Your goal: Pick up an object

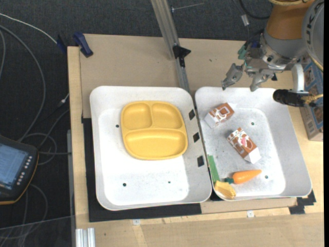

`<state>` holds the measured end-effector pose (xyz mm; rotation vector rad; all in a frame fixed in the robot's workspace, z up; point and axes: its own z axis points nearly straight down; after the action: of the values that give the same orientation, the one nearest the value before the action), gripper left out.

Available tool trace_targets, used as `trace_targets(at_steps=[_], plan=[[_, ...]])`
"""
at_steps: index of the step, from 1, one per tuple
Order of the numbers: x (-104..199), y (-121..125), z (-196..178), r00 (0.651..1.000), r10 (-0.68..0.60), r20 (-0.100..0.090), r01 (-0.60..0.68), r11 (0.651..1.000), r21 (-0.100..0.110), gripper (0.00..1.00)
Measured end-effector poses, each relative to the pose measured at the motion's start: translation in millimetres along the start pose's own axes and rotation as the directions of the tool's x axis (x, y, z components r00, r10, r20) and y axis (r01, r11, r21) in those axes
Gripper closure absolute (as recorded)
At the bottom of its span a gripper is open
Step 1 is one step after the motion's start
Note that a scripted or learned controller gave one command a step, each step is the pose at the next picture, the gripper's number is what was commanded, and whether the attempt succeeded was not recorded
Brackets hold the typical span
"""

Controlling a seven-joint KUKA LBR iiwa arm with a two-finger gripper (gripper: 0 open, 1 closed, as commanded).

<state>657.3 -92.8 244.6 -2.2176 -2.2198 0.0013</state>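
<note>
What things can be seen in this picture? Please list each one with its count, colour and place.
bins: 2, white, side by side on the bench
divided plate: 1, yellow, three compartments, in the left bin
small cartons: 2, white with brown-red print, in the right bin; one near the far side, the other in the middle
toy carrot: 1, orange with green top, near front of the right bin
yellow item: 1, front left corner of the right bin, kind unclear
metal pole: 1, grey, behind the bins
clamp: 1, blue, far left bench corner
handheld screen: 1, left edge, on the floor
arm: 1, grey with orange band, top right
gripper: 1, fingers open, above the far edge of the right bin, holding nothing
</note>
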Motion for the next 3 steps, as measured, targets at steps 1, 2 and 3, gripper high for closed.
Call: trace_targets(at_steps=[1, 2, 3], plan=[[0.0, 0.2, -0.2, 1.000, -0.001, 0.000, 0.001, 1.000, 0.000, 0.00], [1.0, 0.5, 63.3, 1.000, 0.001, 0.001, -0.001, 1.000, 0.006, 0.00], [7.6, -0.7, 119.1, 1.000, 0.000, 0.004, 0.000, 1.000, -0.002, 0.00]])
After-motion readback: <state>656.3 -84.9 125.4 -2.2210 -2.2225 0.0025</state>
